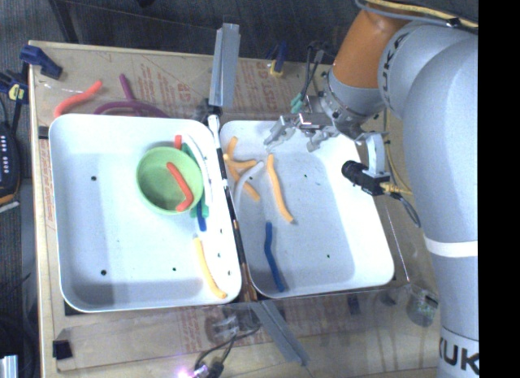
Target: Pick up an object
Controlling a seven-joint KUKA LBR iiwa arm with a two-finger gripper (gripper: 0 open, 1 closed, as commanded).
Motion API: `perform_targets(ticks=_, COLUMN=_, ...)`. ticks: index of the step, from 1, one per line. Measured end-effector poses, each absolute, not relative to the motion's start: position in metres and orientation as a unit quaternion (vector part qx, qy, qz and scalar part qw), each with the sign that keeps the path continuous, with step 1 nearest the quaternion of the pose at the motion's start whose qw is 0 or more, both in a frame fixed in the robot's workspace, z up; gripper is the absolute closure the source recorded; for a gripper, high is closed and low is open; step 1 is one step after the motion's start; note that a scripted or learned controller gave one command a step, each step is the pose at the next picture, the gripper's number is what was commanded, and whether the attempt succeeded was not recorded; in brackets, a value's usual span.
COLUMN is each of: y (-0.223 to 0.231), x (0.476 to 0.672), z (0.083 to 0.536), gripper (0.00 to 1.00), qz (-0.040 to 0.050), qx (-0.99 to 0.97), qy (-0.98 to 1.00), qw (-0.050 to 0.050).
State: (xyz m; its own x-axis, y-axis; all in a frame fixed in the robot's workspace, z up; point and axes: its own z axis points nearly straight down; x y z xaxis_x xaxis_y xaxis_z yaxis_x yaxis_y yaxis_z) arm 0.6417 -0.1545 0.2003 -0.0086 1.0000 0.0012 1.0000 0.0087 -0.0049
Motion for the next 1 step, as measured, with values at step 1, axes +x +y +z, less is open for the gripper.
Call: perform_targets(ticks=1, y=-0.1503, x=0.6463, z=0.1104, gripper=0.00, qz=0.0005, qx=-0.666, qy=-0.746, qw=0.002)
